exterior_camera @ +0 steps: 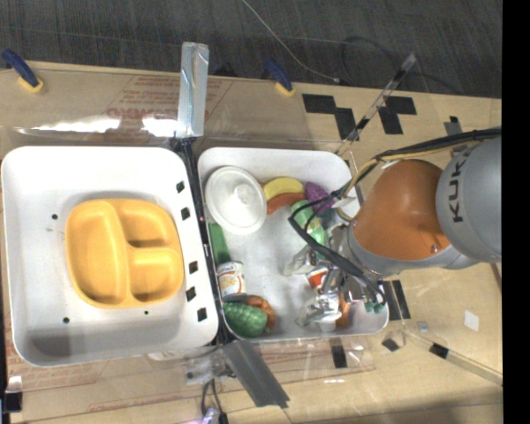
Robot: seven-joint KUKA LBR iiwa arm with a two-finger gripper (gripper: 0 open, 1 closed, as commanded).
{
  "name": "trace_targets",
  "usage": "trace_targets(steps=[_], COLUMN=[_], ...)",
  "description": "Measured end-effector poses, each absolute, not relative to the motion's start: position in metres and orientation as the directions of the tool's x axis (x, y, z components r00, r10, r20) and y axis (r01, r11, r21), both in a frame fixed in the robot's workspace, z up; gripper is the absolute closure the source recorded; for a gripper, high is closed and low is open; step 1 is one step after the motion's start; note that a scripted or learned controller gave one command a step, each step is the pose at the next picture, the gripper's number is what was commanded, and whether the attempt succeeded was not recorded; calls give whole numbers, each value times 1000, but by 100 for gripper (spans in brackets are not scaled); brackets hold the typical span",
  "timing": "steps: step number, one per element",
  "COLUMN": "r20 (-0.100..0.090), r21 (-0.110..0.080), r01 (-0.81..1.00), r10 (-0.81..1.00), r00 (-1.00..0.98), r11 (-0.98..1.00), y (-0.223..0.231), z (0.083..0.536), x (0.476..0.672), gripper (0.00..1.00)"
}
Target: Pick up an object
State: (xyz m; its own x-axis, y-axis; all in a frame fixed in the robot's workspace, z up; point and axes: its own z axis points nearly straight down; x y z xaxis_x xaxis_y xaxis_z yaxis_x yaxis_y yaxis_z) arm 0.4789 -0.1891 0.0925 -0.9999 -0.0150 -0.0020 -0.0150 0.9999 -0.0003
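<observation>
My gripper hangs low over the near right corner of the right bin, under the orange wrist band. Its metal fingers are lost in cables and small items there. In that bin lie a white round lid, a yellow banana-shaped piece, a purple item, a green bottle, a small can with an orange label and a green leafy toy. Red and orange bits show around the gripper.
The left bin holds a yellow divided tray. A black divider runs between the bins. Cables trail from the arm across the right bin's far right corner. Cardboard and tape surround the bins.
</observation>
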Motion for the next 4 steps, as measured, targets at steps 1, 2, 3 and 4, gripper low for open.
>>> trace_targets(steps=[1, 2, 3, 4], r20=[-3, -3, -37, -23], r21=[-1, 0, -15, -10], r01=[-58, -160, -195, -245], r10=[-58, -160, -195, -245], r00=[-998, -987, -980, -969], r11=[998, 987, 981, 969], y=[-183, -209, -208, -208], z=[92, 93, 102, 99], x=[483, 521, 496, 504], gripper=[0, 0, 0, 0])
